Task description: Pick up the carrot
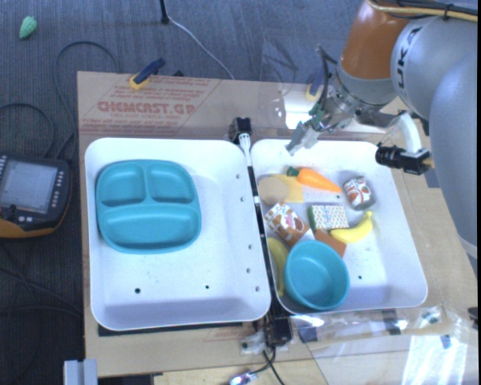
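Bowl partly hiding banana

- A single fixed camera looks down from above the tabletop at a slant, facing the far edge, so the dark carpeted floor fills the top of the frame.
- It stands far enough back to take in both white bins whole: the left bin and the right bin sit side by side across the middle.
- The near tabletop edge falls at the bottom of the frame.
- The grey arm enters from the right, looming large since it is nearer the lens than the bins.
- A teach pendant lies at the left margin.
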`<state>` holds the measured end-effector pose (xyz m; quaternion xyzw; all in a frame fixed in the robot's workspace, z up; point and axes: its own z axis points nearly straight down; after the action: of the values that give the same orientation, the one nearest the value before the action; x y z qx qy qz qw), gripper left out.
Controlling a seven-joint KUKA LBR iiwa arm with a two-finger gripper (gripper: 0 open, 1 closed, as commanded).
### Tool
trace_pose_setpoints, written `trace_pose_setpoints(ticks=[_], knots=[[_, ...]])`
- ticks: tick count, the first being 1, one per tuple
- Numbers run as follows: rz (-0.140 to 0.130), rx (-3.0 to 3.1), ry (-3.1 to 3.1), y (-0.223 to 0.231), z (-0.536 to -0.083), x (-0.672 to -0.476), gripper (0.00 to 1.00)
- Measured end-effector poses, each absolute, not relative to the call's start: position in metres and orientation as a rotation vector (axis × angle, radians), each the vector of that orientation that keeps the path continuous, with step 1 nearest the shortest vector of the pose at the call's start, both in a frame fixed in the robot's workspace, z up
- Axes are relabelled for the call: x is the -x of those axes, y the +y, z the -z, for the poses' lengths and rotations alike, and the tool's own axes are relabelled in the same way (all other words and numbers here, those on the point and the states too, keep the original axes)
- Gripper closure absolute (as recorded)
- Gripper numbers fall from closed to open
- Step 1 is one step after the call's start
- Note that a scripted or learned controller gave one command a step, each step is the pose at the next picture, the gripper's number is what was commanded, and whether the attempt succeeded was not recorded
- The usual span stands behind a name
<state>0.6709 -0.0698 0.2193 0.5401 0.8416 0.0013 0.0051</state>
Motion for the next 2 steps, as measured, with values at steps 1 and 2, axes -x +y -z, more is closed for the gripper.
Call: trace_pose_setpoints(ticks=[1,2], knots=[[0.006,-1.571,2.726,-0.105,-0.100,-0.605,1.00],[0.002,-1.154,2.906,-0.164,-0.256,-0.665,1.00]])
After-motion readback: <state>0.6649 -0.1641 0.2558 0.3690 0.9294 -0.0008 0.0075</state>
